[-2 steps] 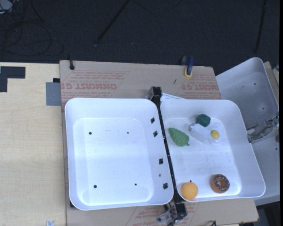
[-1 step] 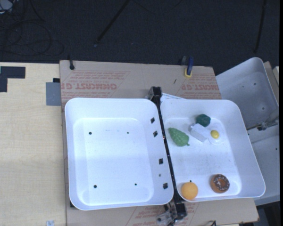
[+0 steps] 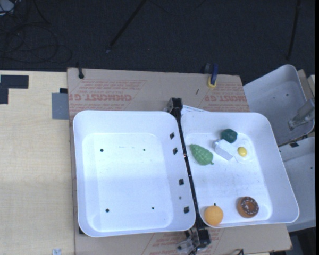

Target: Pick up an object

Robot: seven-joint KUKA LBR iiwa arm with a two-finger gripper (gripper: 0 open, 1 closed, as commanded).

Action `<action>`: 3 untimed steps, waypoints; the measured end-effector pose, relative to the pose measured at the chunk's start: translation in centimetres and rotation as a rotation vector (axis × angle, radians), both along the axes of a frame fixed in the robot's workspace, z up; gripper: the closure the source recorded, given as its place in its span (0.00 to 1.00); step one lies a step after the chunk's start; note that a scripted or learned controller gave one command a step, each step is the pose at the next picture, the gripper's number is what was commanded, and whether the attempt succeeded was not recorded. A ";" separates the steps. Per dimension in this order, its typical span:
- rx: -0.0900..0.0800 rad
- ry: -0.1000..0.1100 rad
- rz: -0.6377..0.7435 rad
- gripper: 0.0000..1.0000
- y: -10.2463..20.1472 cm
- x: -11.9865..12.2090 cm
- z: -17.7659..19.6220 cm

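Both bins (image 3: 125,124) are white; inside the right one lie an orange ball (image 3: 213,215), a brown donut (image 3: 248,206), and a green leafy piece (image 3: 201,154).

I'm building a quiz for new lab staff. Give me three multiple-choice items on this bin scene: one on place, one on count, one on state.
1. Where does the orange ball lie?
A. the left bin's middle
B. the right bin's near corner, by the divider
C. on the cardboard

2. How many objects lie in the right bin?
A. three
B. six
C. nine

3. How does the brown doughnut sit?
A. flat, alone on the bin floor
B. stacked on the ball
C. hanging over the rim

Answers: 1 B, the ball rests beside the divider at the near edge. 2 B, green leafy piece, dark green piece, white block, yellow piece, ball, doughnut. 3 A, it lies flat with bare floor around it.
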State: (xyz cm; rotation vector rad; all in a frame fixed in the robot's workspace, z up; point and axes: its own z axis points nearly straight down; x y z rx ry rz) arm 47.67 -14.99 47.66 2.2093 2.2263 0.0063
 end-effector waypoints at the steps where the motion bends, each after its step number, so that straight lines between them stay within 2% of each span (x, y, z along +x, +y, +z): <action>1: -0.001 0.001 -0.006 0.00 -0.6 -0.1 6.5; 2: 0.000 0.010 0.000 1.00 -0.4 0.0 7.1; 3: 0.001 0.010 -0.009 1.00 -0.8 -0.1 6.0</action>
